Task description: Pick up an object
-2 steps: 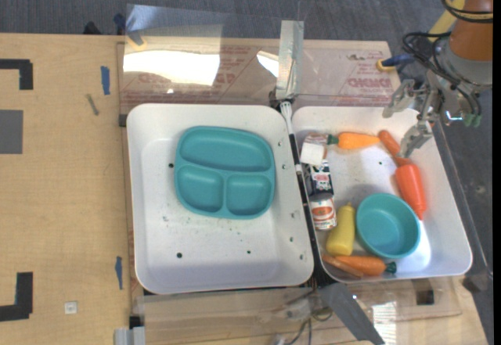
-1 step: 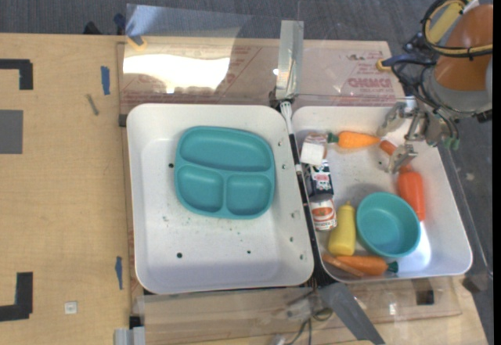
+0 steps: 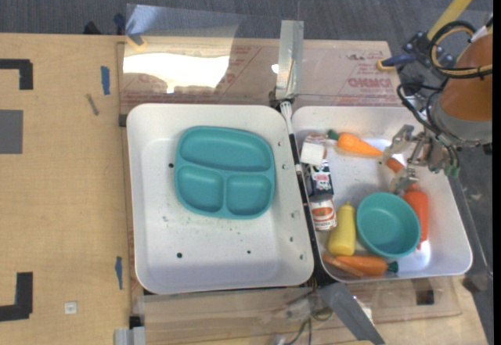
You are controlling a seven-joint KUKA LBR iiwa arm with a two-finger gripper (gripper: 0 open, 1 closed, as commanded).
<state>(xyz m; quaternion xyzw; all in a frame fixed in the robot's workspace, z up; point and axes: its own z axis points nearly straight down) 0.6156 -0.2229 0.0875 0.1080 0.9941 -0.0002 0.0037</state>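
Camera view had the grey two-finger gripper (image 3: pixel 409 157) low over the right white plastic bin (image 3: pixel 462 253), its metal fingers (image 3: pixel 398 141) spread apart with nothing between them; I judged it released. Nearest candidates for the pick were the small orange plastic carrot (image 3: pixel 357 146) just to its left and the red-orange plastic piece (image 3: pixel 419 209) below it, which lay against the teal plastic bowl (image 3: pixel 387 224).

My worry was crowding. Those fingers sat near the bin's far wall, and I thought a descent there could clip the wall or close on air. Going for the red-orange piece risked a finger landing on the bowl's rim and skidding off.

Counted in the right bin: one bowl, two orange carrots (the second, larger carrot (image 3: pixel 362 264) at the near edge), one red-orange piece, one yellow plastic bottle (image 3: pixel 342 235), one small labelled can (image 3: pixel 323 215), and two small cartons (image 3: pixel 315 164) along the divider. Left white bin (image 3: pixel 149 249) held one teal three-compartment plate (image 3: pixel 225 171).
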